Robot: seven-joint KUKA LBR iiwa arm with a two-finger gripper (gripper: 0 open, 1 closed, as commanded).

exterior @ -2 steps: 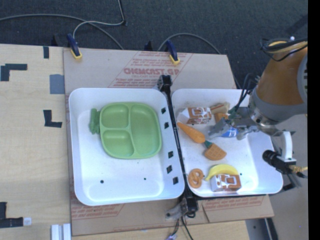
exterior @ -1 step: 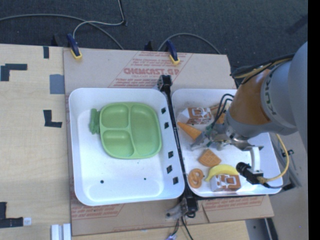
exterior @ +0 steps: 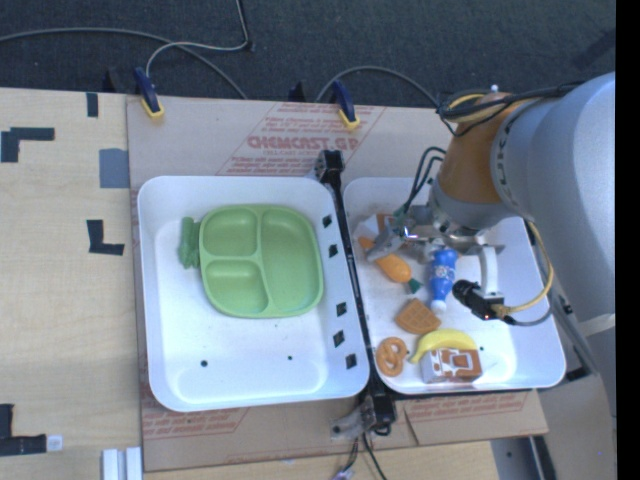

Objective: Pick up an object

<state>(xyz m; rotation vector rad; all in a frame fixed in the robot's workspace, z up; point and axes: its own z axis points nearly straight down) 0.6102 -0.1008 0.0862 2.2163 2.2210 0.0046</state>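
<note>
The right bin (exterior: 530,298) holds several small toys: an orange carrot-like piece (exterior: 393,267), a blue and white bottle (exterior: 441,273), a brown toast-like piece (exterior: 416,317), a pretzel (exterior: 391,354), a yellow banana (exterior: 445,342) and a small brown and white box (exterior: 452,367). My gripper (exterior: 392,236) is low in the upper left part of this bin, just above the orange piece and left of the bottle. The wrist hides what lies beneath it.
In the left bin (exterior: 160,308) lies a green divided plate (exterior: 262,260) with a small green item (exterior: 188,241) at its left edge. A black divider (exterior: 343,268) runs between the bins. Cables and two clamps (exterior: 150,96) sit behind them.
</note>
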